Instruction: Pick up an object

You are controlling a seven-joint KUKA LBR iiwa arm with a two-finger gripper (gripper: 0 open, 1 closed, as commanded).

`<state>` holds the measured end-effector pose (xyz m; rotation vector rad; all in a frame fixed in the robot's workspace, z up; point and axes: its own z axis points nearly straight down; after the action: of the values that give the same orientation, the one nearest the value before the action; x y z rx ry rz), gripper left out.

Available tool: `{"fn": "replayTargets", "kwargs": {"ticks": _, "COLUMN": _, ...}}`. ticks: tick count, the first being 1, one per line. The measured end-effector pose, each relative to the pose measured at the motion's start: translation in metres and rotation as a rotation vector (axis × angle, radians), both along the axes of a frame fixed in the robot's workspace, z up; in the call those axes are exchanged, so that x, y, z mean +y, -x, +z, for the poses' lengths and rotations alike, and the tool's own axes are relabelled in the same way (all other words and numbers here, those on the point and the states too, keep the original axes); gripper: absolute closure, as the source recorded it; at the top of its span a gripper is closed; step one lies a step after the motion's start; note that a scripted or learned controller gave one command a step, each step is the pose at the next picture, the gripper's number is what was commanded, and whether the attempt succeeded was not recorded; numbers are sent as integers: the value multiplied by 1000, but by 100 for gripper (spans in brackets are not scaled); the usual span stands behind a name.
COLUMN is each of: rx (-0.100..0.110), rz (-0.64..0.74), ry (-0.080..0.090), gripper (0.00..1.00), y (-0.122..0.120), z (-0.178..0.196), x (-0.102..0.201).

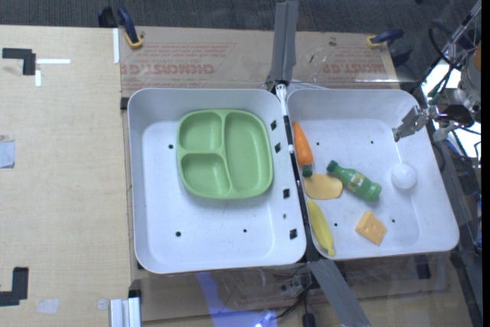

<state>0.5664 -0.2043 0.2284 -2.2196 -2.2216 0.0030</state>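
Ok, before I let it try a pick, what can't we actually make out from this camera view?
- Gripper: small, at the right bin's far right corner; open or shut, cannot tell.
- Arm: cut off by the view's right edge.
- Green bottle: label too small to read.
- White ball: blends into the white right bin, outline faint.
- Carrot and banana: against the divider wall, contact unclear.

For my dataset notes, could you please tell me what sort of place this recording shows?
Most likely a robotics lab bench for grasping trials: two white bins clamped side by side, toy food such as a carrot and bottle, and a gripper reaching in.
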Motion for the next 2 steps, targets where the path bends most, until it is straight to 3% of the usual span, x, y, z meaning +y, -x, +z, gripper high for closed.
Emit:
{"fn": "replayTargets", "kwargs": {"ticks": 1, "rx": 1, "rz": 23, "ry": -1, "gripper": 0, "y": 18, "z": -81, "x": 54}}
{"fn": "replayTargets", "kwargs": {"ticks": 2, "rx": 0, "rz": 97, "ry": -1, "gripper": 0, "y": 50, "z": -137, "x": 79}}
